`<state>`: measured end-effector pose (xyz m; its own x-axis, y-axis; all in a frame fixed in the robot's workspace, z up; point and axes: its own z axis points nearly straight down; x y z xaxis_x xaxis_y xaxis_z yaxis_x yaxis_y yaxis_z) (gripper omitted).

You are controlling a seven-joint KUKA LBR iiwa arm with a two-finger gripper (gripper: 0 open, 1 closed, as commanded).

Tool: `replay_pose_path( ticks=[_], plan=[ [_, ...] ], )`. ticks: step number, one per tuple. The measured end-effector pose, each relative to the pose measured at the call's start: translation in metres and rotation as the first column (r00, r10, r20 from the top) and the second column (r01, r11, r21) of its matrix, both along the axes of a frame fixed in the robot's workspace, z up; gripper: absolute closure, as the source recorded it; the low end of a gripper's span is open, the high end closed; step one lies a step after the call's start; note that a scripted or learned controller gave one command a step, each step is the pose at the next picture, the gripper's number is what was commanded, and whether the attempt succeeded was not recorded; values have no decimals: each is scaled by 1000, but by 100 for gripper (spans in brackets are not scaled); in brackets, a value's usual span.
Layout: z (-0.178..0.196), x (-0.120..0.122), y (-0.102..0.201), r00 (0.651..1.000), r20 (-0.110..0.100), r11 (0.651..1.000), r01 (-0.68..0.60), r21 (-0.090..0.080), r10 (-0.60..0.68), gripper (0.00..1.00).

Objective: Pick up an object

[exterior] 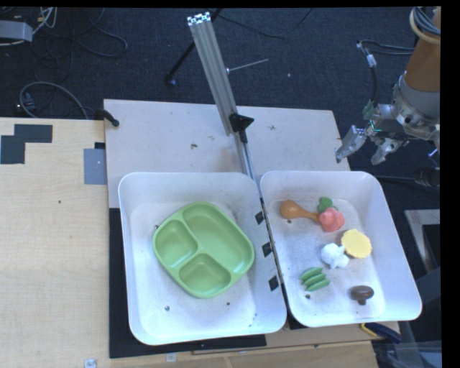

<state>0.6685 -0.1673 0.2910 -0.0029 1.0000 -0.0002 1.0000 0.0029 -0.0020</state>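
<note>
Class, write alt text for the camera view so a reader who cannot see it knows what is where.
The gripper hangs open above the bench, beyond the far edge of the right bin, holding nothing. That bin holds small toy foods, including a strawberry, green pea pods and a brown mushroom. The left bin holds a green divided plate.

We note a robotics lab test bench. Loose black cables (50, 93) trail over dark carpet (302, 43) at 11 o'clock. An aluminium extrusion rail (219, 79) with a checkered marker (199, 19) on its tip slants in from 12 o'clock. Two white bins (136, 316) sit on a scuffed board (172, 136), holding toy food (330, 219) and a green divided tray (203, 249). A grey and orange industrial arm (420, 72) stands at 2 o'clock.
</note>
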Motion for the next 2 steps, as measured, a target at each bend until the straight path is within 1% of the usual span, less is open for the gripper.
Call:
replay_pose_path(
  ticks=[1,2],
  plan=[
    [0,0,0,1000,-1,1000,-2,0,2,0],
    [-48,-9,1,1000,-5,1000,2,1,-2,0]
  ],
)
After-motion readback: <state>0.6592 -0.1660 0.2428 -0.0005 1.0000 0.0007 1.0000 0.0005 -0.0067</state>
